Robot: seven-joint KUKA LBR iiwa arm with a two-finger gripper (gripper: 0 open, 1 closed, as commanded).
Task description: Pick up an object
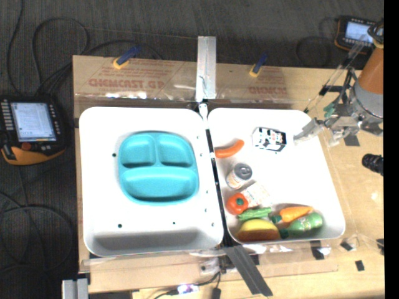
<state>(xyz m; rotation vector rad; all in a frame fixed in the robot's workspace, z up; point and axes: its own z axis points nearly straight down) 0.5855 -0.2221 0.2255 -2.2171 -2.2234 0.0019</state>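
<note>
White and black, the small card (269,138) lies flat near the top of the right bin (312,185), and I see my gripper (307,131) just to its right, at the bin's top right edge, so the card is the nearest thing and I would reach left for it. The gripper has nothing in it that I can see, and I cannot tell how wide it is. The 1 orange sausage (228,148) lies further left, its long side running left to right, and the other toys sit piled at the bin's bottom.
</note>
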